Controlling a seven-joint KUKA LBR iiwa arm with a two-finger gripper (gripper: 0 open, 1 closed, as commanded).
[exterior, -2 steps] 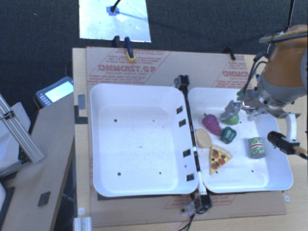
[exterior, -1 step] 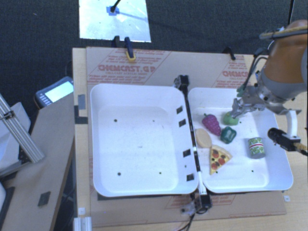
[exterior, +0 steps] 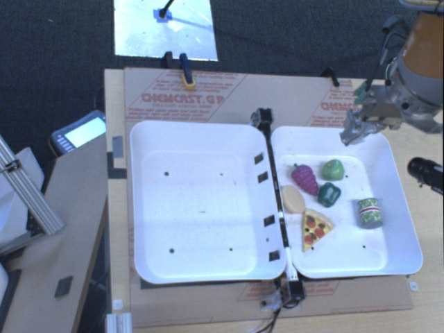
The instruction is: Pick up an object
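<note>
The right bin [exterior: 395,186] holds several small items: a purple grape bunch [exterior: 304,179], a light green round fruit [exterior: 333,169], a dark green pepper [exterior: 329,195], a pale oval piece [exterior: 293,199], a pizza slice [exterior: 316,229] and a small can [exterior: 369,213]. My gripper [exterior: 354,132] hangs above the back edge of the right bin, up and to the right of the green fruit, apart from every item. Nothing shows between its fingers.
The left bin [exterior: 201,200] sits beside the right one, with a black clip strip [exterior: 270,186] along the divide. A shiny metal plate [exterior: 164,19] lies behind the bench, and a grey device [exterior: 78,134] rests at the left.
</note>
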